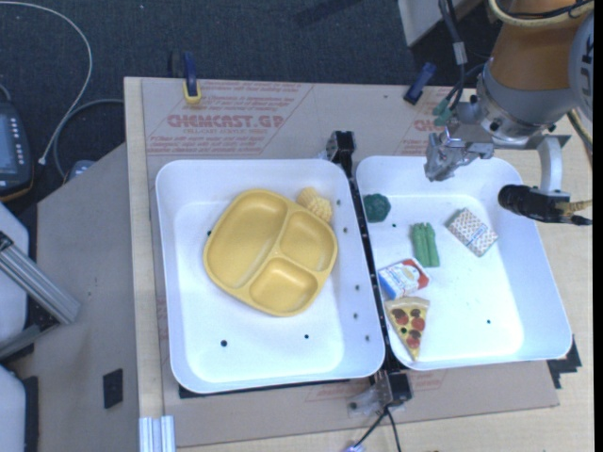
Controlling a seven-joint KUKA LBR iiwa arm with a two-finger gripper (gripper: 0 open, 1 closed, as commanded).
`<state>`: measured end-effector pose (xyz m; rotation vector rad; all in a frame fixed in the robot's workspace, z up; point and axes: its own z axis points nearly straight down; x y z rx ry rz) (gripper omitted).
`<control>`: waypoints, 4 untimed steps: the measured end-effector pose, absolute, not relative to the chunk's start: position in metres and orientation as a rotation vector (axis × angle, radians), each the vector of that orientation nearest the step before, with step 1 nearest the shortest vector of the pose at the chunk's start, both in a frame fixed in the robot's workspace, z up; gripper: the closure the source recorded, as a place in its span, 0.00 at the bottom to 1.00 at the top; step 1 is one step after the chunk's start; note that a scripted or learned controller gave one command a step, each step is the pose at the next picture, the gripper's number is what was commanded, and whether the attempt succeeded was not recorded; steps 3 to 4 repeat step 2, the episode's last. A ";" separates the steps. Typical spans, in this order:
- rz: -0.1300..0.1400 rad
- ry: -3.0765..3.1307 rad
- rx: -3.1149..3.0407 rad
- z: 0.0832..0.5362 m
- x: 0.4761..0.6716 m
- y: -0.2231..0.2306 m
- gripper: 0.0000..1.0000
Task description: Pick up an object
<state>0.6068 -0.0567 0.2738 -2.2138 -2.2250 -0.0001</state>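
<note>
A brown cardboard sheet (236, 111) printed in red covers the bench (113, 252). A blue-and-yellow clamp (191, 78) grips its far edge. White cable (80, 36) loops at left.

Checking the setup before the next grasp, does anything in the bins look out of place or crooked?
Mostly tidy. The yellow plate sits skewed in the left bin, and a corn cob rests against its far rim, outside the compartments.

We're looking down from one fixed camera above the bench (283, 111), tilted at a slant, far enough back to take in both bins: the left bin (188, 347) and right bin (528, 328) side by side. The arm (537, 36) enters from our right.
</note>
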 end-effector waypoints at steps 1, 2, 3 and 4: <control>0.002 -2.225 -2.213 0.257 0.594 -0.004 1.00; 0.001 -2.225 -2.214 0.260 0.576 0.048 1.00; 0.001 -2.225 -2.214 0.260 0.576 0.048 1.00; 0.001 -2.225 -2.214 0.260 0.576 0.048 1.00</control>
